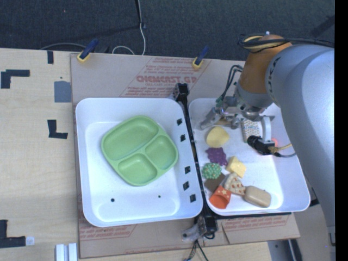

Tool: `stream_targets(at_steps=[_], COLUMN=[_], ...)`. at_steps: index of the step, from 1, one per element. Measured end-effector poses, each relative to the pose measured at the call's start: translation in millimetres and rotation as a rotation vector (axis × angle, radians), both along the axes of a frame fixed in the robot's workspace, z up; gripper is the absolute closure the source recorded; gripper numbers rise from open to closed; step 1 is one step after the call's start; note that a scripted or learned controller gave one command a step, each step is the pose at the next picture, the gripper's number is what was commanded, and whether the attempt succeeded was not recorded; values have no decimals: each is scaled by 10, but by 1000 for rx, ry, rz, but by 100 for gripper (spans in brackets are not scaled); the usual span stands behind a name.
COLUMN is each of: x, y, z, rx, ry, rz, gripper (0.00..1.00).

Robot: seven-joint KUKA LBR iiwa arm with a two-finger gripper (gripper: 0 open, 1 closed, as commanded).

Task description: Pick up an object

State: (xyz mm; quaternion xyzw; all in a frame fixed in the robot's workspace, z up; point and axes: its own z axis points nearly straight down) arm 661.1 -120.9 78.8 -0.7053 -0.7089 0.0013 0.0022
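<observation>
**Camera view: lemon just below my hand**

Camera view looks down on my hand, hanging low over the upper part of the right bin, fingers spread apart and clamped on nothing. The yellow lemon lies just beneath and a shade toward the view's left of my fingertips, its long axis running roughly left to right. I judge it the nearest pick: a short drop, nudged left, should straddle it. The purple grapes sit just beyond it, farther down the bin. The green tray fills the left bin, well apart.
</observation>
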Motion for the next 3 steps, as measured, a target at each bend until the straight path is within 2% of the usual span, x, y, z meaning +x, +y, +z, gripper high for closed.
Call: stream_targets(at_steps=[1,2,3], x=[-218,-303,-296], y=[171,218,224], z=[53,53,155], rx=[-2,-2,-1], ry=[-2,-3,-4], rz=[-4,-5,-5], gripper=[0,0,100])
